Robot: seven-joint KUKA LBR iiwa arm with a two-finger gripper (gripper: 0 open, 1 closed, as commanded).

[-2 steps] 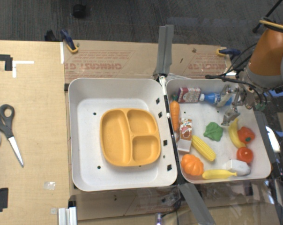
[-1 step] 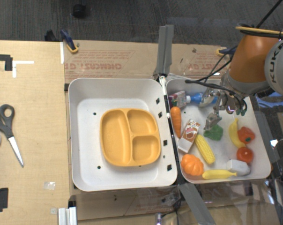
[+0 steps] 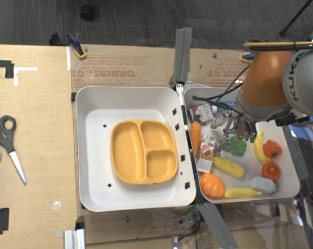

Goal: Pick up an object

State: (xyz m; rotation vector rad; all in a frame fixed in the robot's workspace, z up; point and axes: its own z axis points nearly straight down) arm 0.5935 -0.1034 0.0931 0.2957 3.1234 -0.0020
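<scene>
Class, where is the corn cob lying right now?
The corn cob lies in the right bin, near its middle, just below the gripper and the green toy, with the small orange pumpkin below and to its left.

"KUKA", partly cut, on arm [image 3: 301, 82]
</scene>
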